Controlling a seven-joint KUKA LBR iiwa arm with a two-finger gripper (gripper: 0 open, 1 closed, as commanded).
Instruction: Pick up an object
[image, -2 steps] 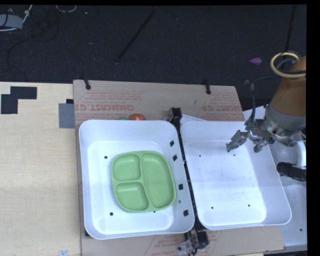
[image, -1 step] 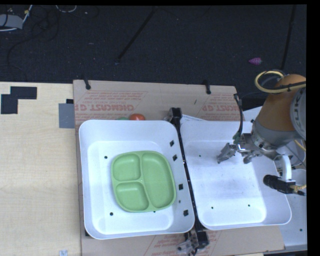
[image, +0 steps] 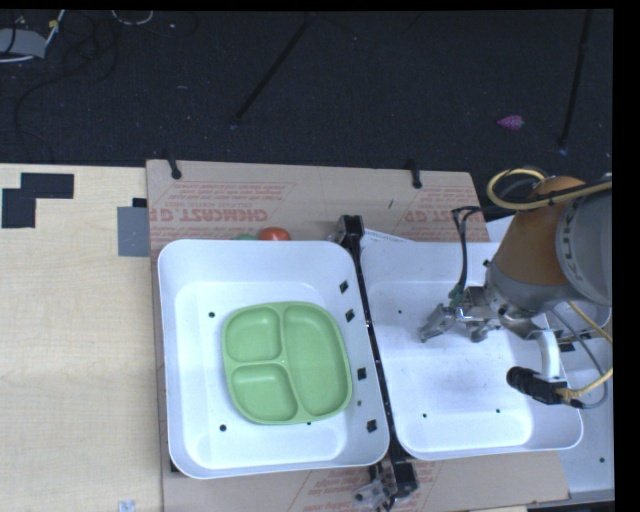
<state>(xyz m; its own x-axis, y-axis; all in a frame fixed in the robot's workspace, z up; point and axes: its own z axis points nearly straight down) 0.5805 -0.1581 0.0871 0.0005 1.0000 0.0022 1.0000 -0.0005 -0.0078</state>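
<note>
1. Nearest the camera: green three-compartment plate (image: 287, 361) flat in the left bin (image: 190, 300), roughly centred, well apart from the tool.
2. Across the black divider (image: 366, 340): right bin (image: 470, 420), bare white floor.
3. Above that bin's upper right part: tool (image: 448, 322), metal fingers (image: 436, 326) pointing left toward the divider, slightly apart, nothing between them.
4. Behind the tool: grey arm with orange band (image: 530, 250), entering from the right.
5. Farther back, just past the left bin's far rim on the cardboard-covered worktop (image: 300, 200): small red-orange object (image: 274, 235), partly hidden.
</note>
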